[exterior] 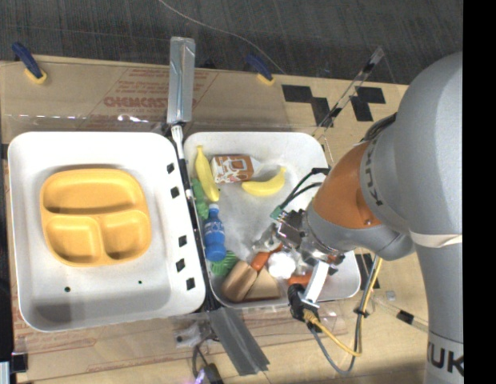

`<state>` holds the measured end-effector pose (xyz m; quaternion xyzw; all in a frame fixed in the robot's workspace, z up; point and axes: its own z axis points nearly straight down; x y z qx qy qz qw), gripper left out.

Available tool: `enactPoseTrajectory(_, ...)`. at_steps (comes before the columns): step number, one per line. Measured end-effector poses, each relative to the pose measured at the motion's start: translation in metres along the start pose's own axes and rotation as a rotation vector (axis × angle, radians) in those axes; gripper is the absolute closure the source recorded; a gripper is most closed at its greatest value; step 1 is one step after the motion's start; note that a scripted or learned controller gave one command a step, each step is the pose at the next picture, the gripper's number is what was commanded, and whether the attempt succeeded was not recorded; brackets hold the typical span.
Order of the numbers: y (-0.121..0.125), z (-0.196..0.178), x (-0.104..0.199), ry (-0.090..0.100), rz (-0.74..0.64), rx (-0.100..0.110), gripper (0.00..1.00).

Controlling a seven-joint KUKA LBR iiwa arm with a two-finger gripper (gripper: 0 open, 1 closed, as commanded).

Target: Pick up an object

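I am hovering my gripper [274,256], fingers hidden so I cannot tell their state, over the right bin's [300,144] near clutter, judging the light, stiff brown block [240,278] graspable across its middle.

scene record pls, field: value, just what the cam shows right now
left bin: holds a yellow divided tray
right bin: holds the loose objects
bananas: one upright banana by the bin divider, one curved banana further right
carton: small brown carton between the bananas
blue bottle: along the divider, below the upright banana
brown cylinder: near edge of right bin
arm: reaches in from the right over the right bin
gripper: low over the right bin's near part, grasp unclear
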<state>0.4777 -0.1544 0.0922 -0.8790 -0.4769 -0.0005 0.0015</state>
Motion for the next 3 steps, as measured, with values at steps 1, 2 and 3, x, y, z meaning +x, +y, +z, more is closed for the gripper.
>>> enactPoseTrajectory(1,0.003,-0.012,0.002,0.004,-0.003,-0.007,1.0)
enactPoseTrajectory(2,0.009,-0.002,-0.012,0.001,-0.323,-0.002,1.0)
enactPoseTrajectory(3,0.047,-0.11,0.014,-0.002,-0.078,-0.001,1.0)
